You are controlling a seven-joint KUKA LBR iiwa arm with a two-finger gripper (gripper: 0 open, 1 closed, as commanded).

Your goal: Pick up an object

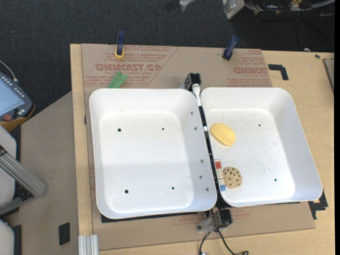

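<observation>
Two candidates await you in the right bin (297, 137), a yellow lump (223, 134) and a cookie (231, 177) below it, both hugging its left wall beside the left bin (106, 142), probably awkward for a grasp.

Yellow lump (223, 134) and cookie (231, 177) lie apart.

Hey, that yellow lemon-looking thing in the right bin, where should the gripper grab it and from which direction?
Probably straight from above, closing across the narrow middle of the yellow object. It lies flat in the right bin, its long axis running from upper left to lower right, so the fingers should straddle the short width. It sits close to the bin's left wall; the cookie lies well apart.
</observation>
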